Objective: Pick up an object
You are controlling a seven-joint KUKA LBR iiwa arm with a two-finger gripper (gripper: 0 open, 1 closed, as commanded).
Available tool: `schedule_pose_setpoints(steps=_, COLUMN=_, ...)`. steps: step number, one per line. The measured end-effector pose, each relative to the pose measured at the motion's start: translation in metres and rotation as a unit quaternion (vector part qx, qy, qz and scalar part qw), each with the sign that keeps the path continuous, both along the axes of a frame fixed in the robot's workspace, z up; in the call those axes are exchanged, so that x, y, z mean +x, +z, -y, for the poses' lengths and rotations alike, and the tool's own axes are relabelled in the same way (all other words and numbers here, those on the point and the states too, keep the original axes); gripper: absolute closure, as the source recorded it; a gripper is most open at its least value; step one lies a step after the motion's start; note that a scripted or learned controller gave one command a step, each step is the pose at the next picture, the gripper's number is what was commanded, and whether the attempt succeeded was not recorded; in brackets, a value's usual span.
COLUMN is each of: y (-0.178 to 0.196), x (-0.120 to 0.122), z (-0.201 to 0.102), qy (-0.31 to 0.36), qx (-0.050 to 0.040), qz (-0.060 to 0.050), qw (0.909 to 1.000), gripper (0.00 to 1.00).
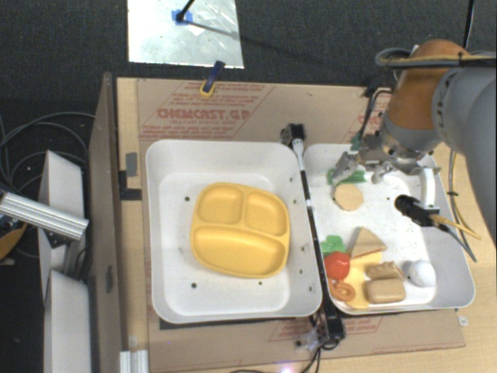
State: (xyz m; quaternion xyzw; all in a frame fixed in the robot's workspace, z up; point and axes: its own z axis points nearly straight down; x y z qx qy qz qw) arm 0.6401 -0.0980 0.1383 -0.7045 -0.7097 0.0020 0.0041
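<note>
My gripper point(359, 168) hangs over the far left part of the right bin point(393, 222), its two metal fingers spread open with nothing between them. A green piece point(349, 177) lies just under the left finger point(342, 163). A round tan cookie point(349, 198) sits right in front of it. Nearer the front lie a tan triangular wedge point(365, 242), a red tomato point(337, 265), a green leaf point(332, 245), two brown bread pieces point(385, 290) and a white egg point(422, 273).
The left bin point(167, 208) holds a yellow divided plate point(239, 229). A black ridge point(305, 193) marks where the two bins meet. The grey arm with its orange band point(423, 92) comes in over the right bin's far right corner.
</note>
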Motion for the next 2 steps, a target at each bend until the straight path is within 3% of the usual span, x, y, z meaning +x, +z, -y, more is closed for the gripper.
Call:
schedule_pose_setpoints(steps=1, y=-0.057, x=0.029, z=0.016, qy=-0.001, qx=-0.0022, qz=0.005, qw=1.0000, gripper=0.00)
schedule_pose_setpoints(steps=2, y=-0.042, x=0.030, z=0.016, qy=0.000, qx=-0.0023, qz=0.008, qw=1.0000, gripper=1.00)
